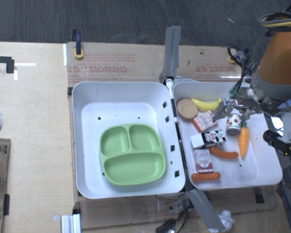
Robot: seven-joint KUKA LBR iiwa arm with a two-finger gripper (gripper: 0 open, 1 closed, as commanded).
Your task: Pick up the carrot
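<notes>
The carrot [243, 141] lies near the right edge of the right bin [262, 177], long axis running toward the bin's front edge. The gripper [231, 108] hangs just behind it, toward the back edge; whether it is spread cannot be told.

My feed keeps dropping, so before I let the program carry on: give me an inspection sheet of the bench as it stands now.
Surface: two shallow white bins side by side; left bin, right bin, on a cardboard-covered bench.
Job's things: orange carrot with green top lies in the right bin, near its right side, nothing gripping it.
Clutter: green three-compartment plate in the left bin; yellow banana, round tan bun, small cartons, a small can and two sausages in the right bin.
Grippers: gripper hangs over the right bin's upper part, above the carrot; finger state unclear.
Cables: dark cables by the wrist.
Surroundings: blue and yellow clamp at the bench's far edge.
</notes>
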